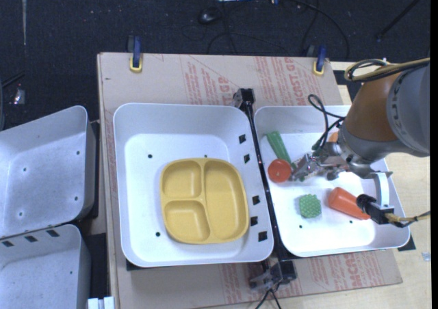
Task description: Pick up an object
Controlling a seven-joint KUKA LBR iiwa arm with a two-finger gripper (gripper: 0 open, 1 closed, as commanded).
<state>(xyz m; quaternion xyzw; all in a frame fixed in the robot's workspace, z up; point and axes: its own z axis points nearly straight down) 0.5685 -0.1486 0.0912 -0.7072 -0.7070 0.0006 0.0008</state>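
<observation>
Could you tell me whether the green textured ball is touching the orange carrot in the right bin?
Apart. The camera view shows the green textured ball and the orange carrot lying side by side with a plain strip of white bin floor between them.

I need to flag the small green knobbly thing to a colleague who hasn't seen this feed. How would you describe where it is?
Take the right-hand white bin, the one the arm reaches into. The green knobbly block lies near its middle, just below the red ball and left of the orange carrot-shaped piece. Unlike the smooth long green piece higher up, it is squarish and bumpy.
</observation>
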